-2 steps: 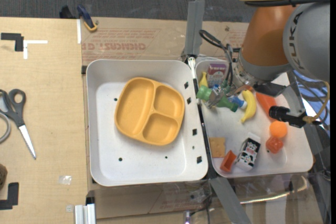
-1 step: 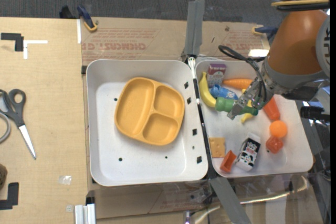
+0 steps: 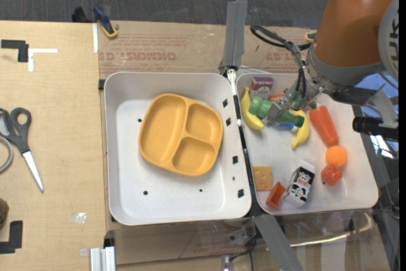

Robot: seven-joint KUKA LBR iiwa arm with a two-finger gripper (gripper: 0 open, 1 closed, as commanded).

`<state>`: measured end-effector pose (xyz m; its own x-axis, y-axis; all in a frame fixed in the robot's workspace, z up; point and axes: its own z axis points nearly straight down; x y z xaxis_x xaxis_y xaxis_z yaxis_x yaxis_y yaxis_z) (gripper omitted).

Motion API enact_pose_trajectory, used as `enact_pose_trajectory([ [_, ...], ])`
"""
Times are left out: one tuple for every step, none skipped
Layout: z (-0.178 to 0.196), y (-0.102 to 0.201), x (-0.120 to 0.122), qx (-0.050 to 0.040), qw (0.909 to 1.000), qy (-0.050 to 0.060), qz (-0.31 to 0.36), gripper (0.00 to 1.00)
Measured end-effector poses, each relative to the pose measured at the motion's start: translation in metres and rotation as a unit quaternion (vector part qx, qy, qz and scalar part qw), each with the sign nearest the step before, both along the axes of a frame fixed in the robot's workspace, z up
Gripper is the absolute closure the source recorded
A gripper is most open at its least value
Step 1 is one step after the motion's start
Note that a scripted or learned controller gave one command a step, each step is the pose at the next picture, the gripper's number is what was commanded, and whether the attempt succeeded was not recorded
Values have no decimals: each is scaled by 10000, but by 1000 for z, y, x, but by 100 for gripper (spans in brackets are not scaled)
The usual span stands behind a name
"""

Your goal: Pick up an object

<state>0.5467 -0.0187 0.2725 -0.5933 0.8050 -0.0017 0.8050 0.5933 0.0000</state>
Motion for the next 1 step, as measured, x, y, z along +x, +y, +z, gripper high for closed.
enact_pose_trajectory([
  [35, 23, 40, -5, 9967, 2, -815, 100],
])
